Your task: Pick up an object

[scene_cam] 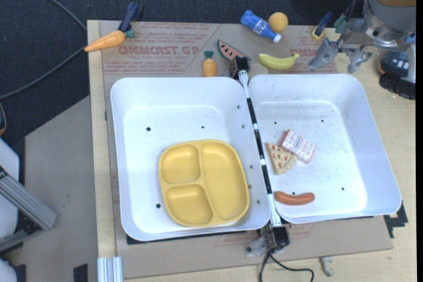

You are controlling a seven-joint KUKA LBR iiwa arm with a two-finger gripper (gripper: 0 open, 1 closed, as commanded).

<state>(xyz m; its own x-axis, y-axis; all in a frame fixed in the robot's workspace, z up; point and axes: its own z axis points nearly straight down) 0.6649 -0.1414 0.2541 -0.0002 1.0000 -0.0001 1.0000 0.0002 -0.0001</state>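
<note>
The right bin [344, 102] holds a pink-and-white wrapped block [298, 145], a pizza slice [280, 158] just left of it, and a sausage [294, 197] near the front wall. My gripper [338, 55] hangs above the far right rim of that bin, well behind these objects. Its two fingers [319, 56] stand spread apart with nothing between them. The left bin [132, 109] carries a yellow divided plate [203, 181].
Behind the bins on the board lie a banana [278, 61], a blue bottle [260, 26], an orange ball [278, 21], a watermelon slice [228, 49], a small carrot-like toy [209, 67] and a carrot [106, 41]. A black clip [239, 65] sits at the bins' shared wall.
</note>
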